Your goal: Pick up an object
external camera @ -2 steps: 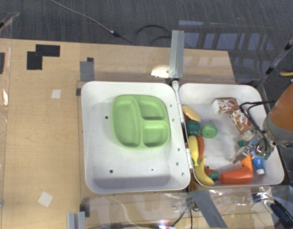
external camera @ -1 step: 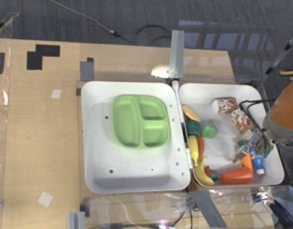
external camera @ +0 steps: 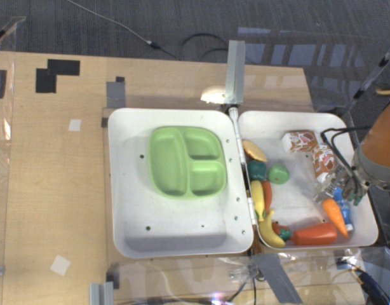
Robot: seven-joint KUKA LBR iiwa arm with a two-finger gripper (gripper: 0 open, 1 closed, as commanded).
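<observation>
Gripper [external camera: 343,192] hangs low at the right bin's [external camera: 296,121] three o'clock edge, perhaps touching the carrot [external camera: 335,213] at its six o'clock; I cannot tell its state.

Light green three-compartment plastic tray [external camera: 186,161] in plain white left bin [external camera: 131,234]. White right bin [external camera: 296,121] has yellow plastic banana [external camera: 269,229], orange carrot toy [external camera: 335,213], red-orange pepper toy [external camera: 315,234], small green round toy [external camera: 278,174], white packet with brown-red print [external camera: 302,141]. Pale wood-grain bench [external camera: 49,189] with black squares [external camera: 55,74].
</observation>
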